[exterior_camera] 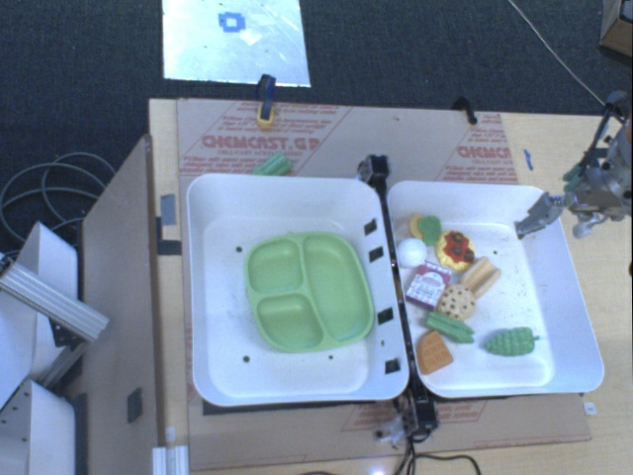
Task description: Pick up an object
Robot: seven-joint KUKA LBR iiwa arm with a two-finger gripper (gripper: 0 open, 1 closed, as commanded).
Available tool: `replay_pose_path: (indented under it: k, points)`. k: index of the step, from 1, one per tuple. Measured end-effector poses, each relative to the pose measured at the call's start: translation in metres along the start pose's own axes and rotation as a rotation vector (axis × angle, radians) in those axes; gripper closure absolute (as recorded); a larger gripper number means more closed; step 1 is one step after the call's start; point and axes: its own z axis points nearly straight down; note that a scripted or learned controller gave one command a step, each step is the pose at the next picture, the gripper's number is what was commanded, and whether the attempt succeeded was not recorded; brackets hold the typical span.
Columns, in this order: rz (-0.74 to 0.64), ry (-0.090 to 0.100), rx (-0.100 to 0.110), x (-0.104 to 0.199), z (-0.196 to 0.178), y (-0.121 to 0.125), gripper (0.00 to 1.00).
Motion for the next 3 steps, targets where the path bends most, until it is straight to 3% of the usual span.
replay_pose_path:
  k: [2, 3]
  points:
    - [0.002, 0.002, 0.005, 0.007, 0.119, -0.023, 0.00]
    - [-0.003, 0.001, 0.001, 0.017, 0.200, 0.018, 0.00]
